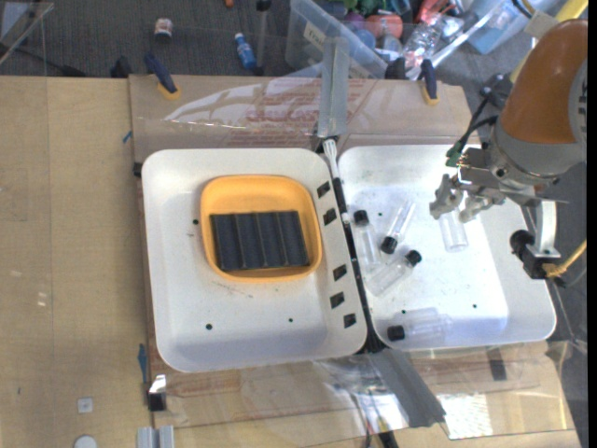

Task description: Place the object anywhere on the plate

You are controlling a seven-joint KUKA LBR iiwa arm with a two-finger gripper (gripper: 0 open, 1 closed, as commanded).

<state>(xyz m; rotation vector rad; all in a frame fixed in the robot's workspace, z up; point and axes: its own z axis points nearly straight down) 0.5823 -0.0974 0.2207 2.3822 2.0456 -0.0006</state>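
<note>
While I hovered over the right bin [522, 320], my gripper [454, 215] seemed closed on a clear vial [455, 237] (hard to be sure); the yellow plate [216, 197] in the left bin [177, 325] awaited delivery.

I see an orange plate [259, 194] with black ribbed insert [259, 240], white bins [177, 278], clear black-capped vials [399, 224].

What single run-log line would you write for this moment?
arm: above right bin | gripper: over clear vials | plate: left bin, holds dark ridged block | placing: not done
</note>
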